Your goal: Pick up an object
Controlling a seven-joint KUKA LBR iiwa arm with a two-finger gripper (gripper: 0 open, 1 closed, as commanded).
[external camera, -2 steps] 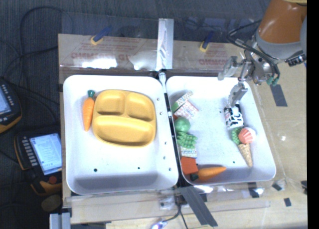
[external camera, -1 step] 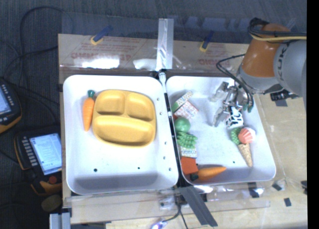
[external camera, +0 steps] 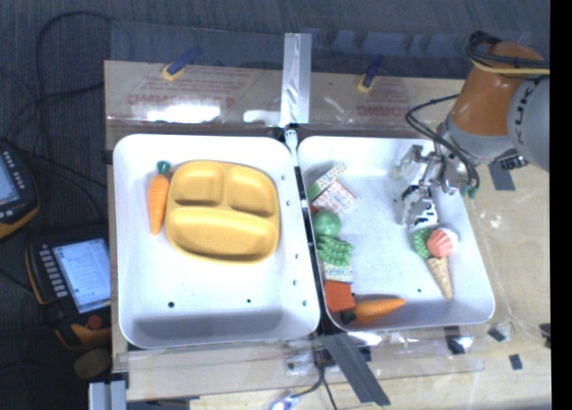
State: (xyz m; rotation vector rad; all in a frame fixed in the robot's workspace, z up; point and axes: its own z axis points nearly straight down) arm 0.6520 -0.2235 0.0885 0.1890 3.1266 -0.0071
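Over the right bin [external camera: 478, 305], the gripper [external camera: 418, 196] hangs low near the far right corner; whether it is open or closed cannot be told. Just below it lie a black-and-white toy [external camera: 425, 215] and an ice-cream cone [external camera: 439, 258]. Further left sit green peas [external camera: 334, 247] and a red-and-white packet [external camera: 333, 190]; well left, a yellow tray [external camera: 223, 210] and carrot [external camera: 158, 198].

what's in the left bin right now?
The left bin holds a yellow divided plate and a toy carrot lying beside the plate's left edge. The plate's compartments look bare. Whatever is underneath the plate is covered, so I cannot tell.
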